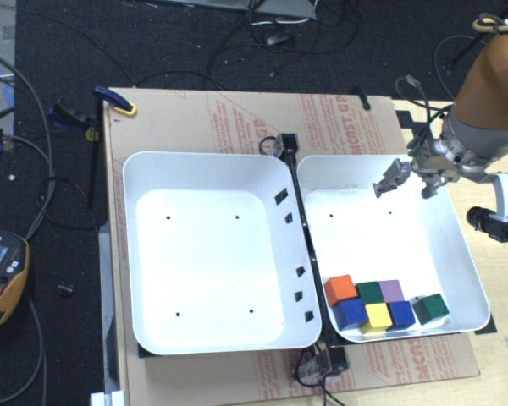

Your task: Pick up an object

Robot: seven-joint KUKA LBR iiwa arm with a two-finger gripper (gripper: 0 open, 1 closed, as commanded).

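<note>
We are viewing the desk (237, 117), a flat board with a brown, cardboard-like surface printed in red lettering. Nearest to us, in the near corner of the right bin (457, 252), a cluster of small, matte cubes is sitting tightly packed. We are counting an orange cube (339, 288), a dark green cube (370, 293), a purple cube (391, 290), two blue cubes (350, 312) (401, 313), a yellow cube (378, 315) and a second green cube (430, 308), which is lying slightly apart at the right, turned at an angle. Both bins are shallow trays of smooth white plastic with rounded corners; the left bin (144, 227) is lying just beside the right one, their rims touching along a dark seam.

Farther back, the hand (411, 179) is hovering over the far end of the right bin, well apart from the cubes. Its two grey metal fingers are spreading wide and gripping nothing. Behind it, the arm's rounded orange band (487, 74) is rising toward the right.
</note>
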